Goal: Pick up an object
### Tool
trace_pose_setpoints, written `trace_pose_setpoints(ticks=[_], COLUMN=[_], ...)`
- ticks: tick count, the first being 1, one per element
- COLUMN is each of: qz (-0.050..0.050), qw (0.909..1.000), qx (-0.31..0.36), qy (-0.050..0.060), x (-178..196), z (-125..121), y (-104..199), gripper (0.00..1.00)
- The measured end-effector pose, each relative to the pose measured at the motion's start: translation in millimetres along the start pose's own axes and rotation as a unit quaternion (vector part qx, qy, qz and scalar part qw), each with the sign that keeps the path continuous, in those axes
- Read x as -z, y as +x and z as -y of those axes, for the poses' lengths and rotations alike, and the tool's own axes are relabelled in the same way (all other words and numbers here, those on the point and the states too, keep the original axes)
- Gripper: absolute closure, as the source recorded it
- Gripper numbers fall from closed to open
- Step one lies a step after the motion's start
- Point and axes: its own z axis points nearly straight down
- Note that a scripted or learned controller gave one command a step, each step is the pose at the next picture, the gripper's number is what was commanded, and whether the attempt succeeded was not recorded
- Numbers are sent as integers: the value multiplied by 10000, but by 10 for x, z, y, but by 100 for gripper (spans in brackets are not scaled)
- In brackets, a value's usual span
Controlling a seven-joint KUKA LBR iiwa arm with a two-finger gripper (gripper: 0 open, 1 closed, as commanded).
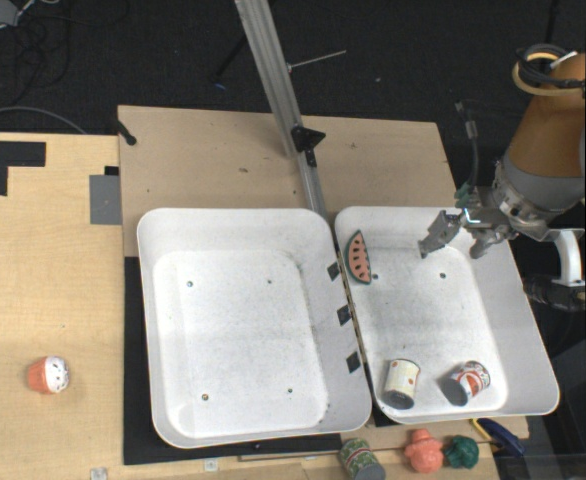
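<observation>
A: Where is the end effector (458,235) found, and in what state?

B: It is seen over the right bin (533,368), toward that bin's one o'clock corner. Its fingers are spread wide and nothing is held between them.

A: What can be picked?

B: Three things lie in that bin. A melon slice (358,257) rests against the rim at ten o'clock. A cup (401,382) lies on its side at six o'clock, and a can (465,382), also tipped over, lies just beside it toward five o'clock. The two are near each other but apart.

A: Which is best chosen?

B: The cup or the can would probably be favoured, since each is clear of the walls. The slice is pressed to the rim, so little room is left for a finger there.

A: How should the approach be made?

B: The fingers should be lined up across the short width of the lying body, not along it, so rolling is checked. The descent should be centred well, and closing should be left until the fingers straddle both sides.
</observation>
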Motion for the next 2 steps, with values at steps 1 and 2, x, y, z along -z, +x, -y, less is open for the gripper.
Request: trace_pose_setpoints(ticks=[1,2], qz=[5,2], qw=[10000,10000], qx=[-1,-1], qy=[-24,-3], x=[27,-418], z=[-9,-25], y=[-3,53], gripper=[0,0])
